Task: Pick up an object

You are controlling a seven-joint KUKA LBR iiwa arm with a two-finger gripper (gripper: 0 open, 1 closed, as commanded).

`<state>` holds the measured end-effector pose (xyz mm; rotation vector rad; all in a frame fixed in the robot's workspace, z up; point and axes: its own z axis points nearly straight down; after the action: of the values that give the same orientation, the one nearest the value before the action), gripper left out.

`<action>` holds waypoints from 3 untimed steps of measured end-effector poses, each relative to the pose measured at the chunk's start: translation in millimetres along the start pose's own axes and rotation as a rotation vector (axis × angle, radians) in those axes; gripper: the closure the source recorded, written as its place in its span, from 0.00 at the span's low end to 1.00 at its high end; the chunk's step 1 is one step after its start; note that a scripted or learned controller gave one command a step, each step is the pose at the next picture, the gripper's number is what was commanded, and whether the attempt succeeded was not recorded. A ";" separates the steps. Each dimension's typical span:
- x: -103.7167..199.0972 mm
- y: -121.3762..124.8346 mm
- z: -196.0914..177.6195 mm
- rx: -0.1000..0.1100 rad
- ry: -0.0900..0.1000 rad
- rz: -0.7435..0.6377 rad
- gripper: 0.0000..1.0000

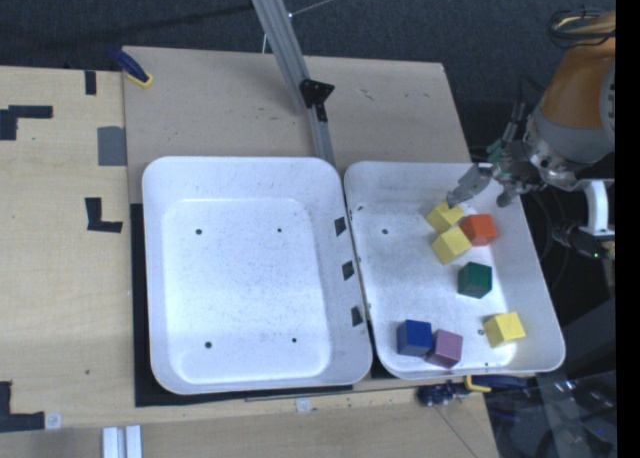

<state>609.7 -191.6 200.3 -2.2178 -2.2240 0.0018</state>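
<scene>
Arm, grey with orange band: enters at upper right of the frame, wrist angled down-left, gripper at frame's right-centre.

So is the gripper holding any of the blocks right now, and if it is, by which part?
Nothing is held. The two-finger gripper hangs just above the upper yellow block in the right white bin, with nothing between its fingers.
</scene>
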 end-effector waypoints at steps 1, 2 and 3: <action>-0.1 0.0 -0.1 0.000 -0.001 0.000 0.00; 10.3 -3.9 51.5 0.005 0.001 0.001 0.00; 11.6 0.1 84.3 -0.011 -0.001 -0.002 0.00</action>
<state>609.7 -180.0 116.1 -2.2225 -2.2321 -0.0092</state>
